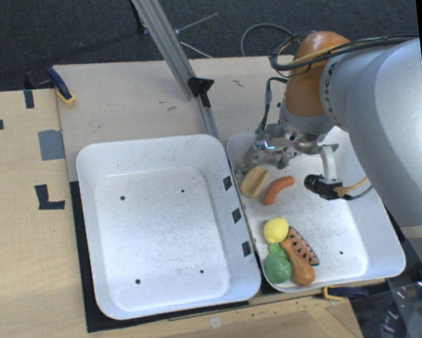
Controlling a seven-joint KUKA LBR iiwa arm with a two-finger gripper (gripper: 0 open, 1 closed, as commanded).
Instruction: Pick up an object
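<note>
1. My claw sits over the far left corner of the right bin, right above the toy food. Can't tell from this angle how it stands or whether it has anything.
2. Nearest items: tan bun-shaped piece just below the claw, against the bin's left wall. Red sausage just beside it on the right, close to touching.
3. Sausage long axis runs diagonally, lower left to upper right. Bun tilts roughly the same way.
4. Second cluster at the near left of the same bin: yellow lemon on top, green piece below it, orange strip with dark spots along their right side. All three bunched and touching. The strip's long axis runs upper left to lower right.
5. Obstructions: the bin's left wall crowds the bun. A black cable fitting off my wrist hangs just right of the sausage.
6. Left bin sits alongside, edges meeting the right bin.
7. Tabletop carries dark tape marks at left. A metal rail slants in from the top toward the gap between bins.
</note>
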